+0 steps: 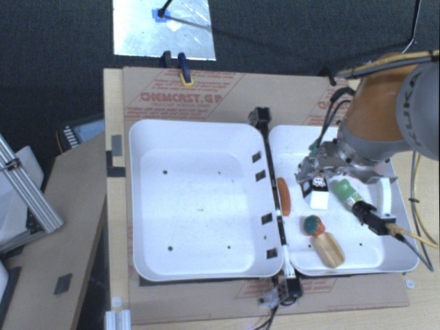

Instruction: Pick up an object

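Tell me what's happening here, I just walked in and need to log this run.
A grey and orange robot arm reaches from the right into the right bin, its claw low over a small white block. Nearby lie an orange carrot-like piece, a green marker, a teal and orange ball and a wooden piece. Nothing looks lifted yet.

Two bins side by side — four small objects (313,215) in the right bin (295,143).

A cardboard sheet (199,95) covers the surface under both bins. A foil square (163,18) lies beyond it, and a yellow clamp (185,71) grips its far edge.
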